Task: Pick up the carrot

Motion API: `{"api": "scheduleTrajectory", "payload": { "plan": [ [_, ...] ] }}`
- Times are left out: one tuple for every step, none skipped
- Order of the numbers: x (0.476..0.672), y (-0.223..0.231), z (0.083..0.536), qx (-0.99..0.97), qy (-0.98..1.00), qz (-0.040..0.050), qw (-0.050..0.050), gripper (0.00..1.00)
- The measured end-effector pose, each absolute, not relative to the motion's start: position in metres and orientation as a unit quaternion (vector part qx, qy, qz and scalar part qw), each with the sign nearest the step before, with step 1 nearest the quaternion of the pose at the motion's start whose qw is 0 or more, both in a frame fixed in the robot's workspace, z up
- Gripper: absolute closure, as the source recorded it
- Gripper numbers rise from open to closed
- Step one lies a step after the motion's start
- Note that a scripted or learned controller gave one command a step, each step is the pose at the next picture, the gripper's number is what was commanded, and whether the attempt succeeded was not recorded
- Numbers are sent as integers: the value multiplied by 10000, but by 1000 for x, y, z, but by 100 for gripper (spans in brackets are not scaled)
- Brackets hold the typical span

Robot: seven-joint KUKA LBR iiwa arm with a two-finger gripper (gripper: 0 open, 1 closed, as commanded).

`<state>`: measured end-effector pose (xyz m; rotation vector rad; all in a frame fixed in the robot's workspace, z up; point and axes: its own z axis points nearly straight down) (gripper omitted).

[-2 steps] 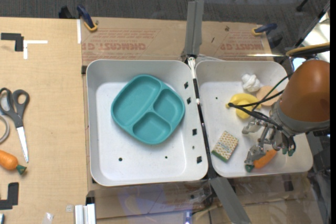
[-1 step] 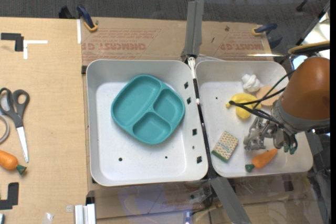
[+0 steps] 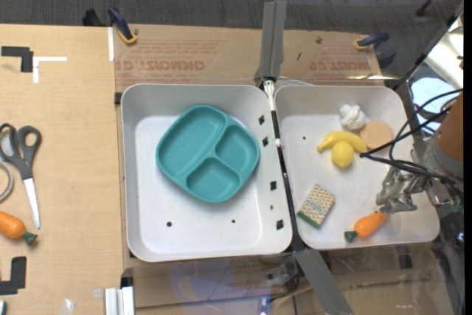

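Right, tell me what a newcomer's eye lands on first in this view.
The teal three-compartment plate stands out, tilted in the left white bin. In the right white bin, the yellow banana and lemon sit beside a small orange toy carrot with a green top near the front edge, with the metal two-finger gripper just above it. A second orange carrot lies on the bench at far left.
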<state>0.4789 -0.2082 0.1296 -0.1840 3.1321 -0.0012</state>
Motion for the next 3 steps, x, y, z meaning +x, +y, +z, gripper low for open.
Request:
{"api": "scheduleTrajectory", "payload": {
  "plan": [
    [497, -222, 246, -1877, 9822, -2, 26, 100],
    [555, -221, 222, -3060, 9520, 4, 22, 100],
    [555, -221, 222, -3062, 9520, 4, 22, 0]
  ]
}}
